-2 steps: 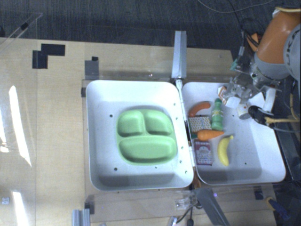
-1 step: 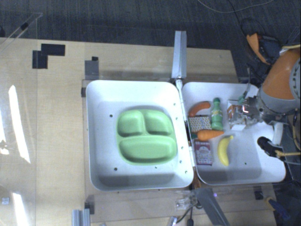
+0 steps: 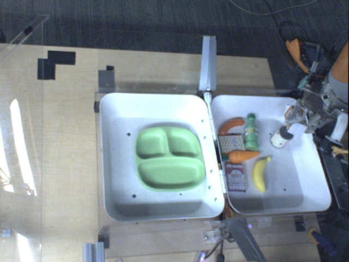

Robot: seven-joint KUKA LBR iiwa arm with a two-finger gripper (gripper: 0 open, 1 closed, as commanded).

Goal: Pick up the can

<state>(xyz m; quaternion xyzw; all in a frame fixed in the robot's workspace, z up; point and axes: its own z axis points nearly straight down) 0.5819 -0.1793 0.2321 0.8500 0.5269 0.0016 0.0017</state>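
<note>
Can, small white cylinder (image 3: 280,138), sits in right white bin (image 3: 305,201), apart from green bottle (image 3: 251,132). Gripper (image 3: 299,118) hangs right beside it; open or closed, can't tell. Looks like the approach step; next needs a squared-up clamp, then lift.

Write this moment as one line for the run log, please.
hand: above right bin, upper right | can: lying in right bin under hand, grasp unconfirmed | left bin: green tray
</note>
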